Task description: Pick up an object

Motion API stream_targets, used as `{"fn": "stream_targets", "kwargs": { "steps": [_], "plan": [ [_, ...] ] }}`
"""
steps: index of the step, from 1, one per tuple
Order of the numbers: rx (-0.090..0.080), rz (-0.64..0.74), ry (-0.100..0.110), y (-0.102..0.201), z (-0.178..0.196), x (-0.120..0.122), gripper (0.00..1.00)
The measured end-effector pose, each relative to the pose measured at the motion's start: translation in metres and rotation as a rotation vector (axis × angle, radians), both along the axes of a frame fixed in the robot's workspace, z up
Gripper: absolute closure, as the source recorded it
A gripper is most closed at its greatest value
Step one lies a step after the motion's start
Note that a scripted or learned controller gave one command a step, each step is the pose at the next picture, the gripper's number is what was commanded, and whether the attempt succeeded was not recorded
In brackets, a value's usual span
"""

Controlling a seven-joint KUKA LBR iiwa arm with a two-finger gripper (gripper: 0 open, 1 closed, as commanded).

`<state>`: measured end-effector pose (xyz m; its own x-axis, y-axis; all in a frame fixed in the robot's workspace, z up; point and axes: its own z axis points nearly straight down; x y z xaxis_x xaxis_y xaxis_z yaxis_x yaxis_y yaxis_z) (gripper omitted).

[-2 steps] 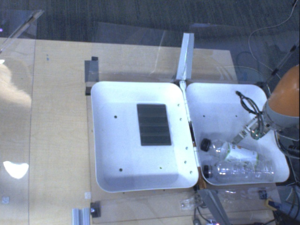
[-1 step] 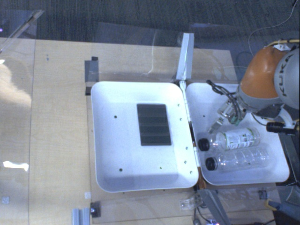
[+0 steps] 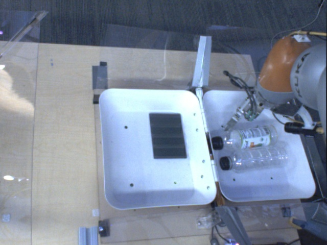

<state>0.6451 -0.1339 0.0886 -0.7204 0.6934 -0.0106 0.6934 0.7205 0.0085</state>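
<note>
Bench (image 3: 61, 152) of pale wood, two white bins side by side. Left bin (image 3: 117, 152) holds a dark ribbed slab (image 3: 167, 135), lying flat near the bin's middle, long side running front to back.

Right bin (image 3: 296, 182) holds two clear bottles, both on their sides, black caps pointing toward the left bin. Upper bottle (image 3: 250, 138) carries a white label with green and red print; its cap sits close to the bin's left wall. Lower bottle (image 3: 258, 160) is bare plastic, lying just beside the first — touching or nearly so, cannot tell which.

Arm (image 3: 301, 75) enters from the right, orange band above the grey wrist, over the back part of the right bin. Gripper (image 3: 245, 111) slants down and to the left, its tip hanging above the bin floor near the upper bottle's rear side. Nothing shows between the fingers — whether the jaws are apart or together cannot be told at this size

A metal bracket (image 3: 202, 60) stands at the back between the bins
</note>
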Motion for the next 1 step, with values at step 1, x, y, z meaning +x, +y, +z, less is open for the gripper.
{"fn": "stream_targets", "kwargs": {
  "steps": [1],
  "plan": [
    [-0.001, 0.074, 0.006, -0.0227, 0.0197, -0.0464, 0.0]
  ]
}}
